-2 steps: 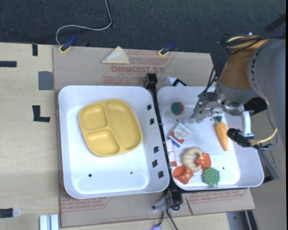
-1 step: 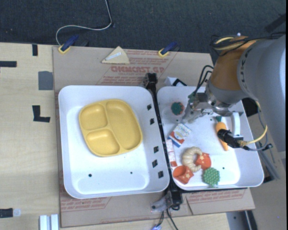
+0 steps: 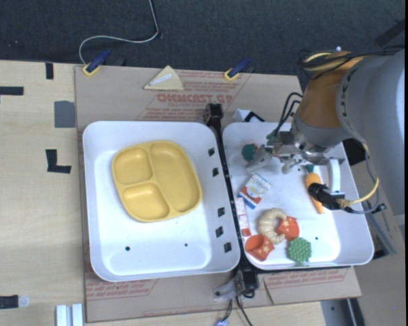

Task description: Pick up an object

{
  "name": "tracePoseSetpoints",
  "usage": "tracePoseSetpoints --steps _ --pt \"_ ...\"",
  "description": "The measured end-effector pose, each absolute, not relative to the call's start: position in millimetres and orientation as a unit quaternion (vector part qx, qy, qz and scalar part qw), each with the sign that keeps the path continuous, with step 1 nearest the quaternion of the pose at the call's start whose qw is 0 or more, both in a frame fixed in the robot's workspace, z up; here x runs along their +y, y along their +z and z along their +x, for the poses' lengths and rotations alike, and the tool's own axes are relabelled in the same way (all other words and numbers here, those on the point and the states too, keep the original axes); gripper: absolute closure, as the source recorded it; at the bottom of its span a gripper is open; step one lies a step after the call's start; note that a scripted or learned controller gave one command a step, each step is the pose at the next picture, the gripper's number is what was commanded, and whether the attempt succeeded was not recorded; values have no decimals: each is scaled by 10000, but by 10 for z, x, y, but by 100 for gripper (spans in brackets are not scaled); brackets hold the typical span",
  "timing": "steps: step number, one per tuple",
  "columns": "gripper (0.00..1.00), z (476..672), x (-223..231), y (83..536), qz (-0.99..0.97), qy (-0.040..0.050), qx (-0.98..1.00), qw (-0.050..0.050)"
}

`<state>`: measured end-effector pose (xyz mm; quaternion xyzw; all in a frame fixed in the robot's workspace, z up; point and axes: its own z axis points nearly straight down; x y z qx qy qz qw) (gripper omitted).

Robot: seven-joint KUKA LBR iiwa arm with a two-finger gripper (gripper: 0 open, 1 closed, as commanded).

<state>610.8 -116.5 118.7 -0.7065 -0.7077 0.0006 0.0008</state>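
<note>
Grey arm (image 3: 367, 100) w/ orange band reaches in from right; hand (image 3: 285, 151) low, fingers unclear.

The table (image 3: 27, 202) was light wood, marked with dark tape pieces on its left part. A brown cardboard sheet (image 3: 183, 90) lay flat on it, held at the far edge by two blue-and-yellow clamps (image 3: 95, 63). Two shallow white bins sat side by side on the cardboard, the left bin (image 3: 98, 250) touching the right bin (image 3: 353, 250).
</note>
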Motion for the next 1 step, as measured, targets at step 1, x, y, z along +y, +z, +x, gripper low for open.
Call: tracePoseSetpoints --steps 1 --pt "0 6538 -1096 858 -7064 -7 -7078 -8"
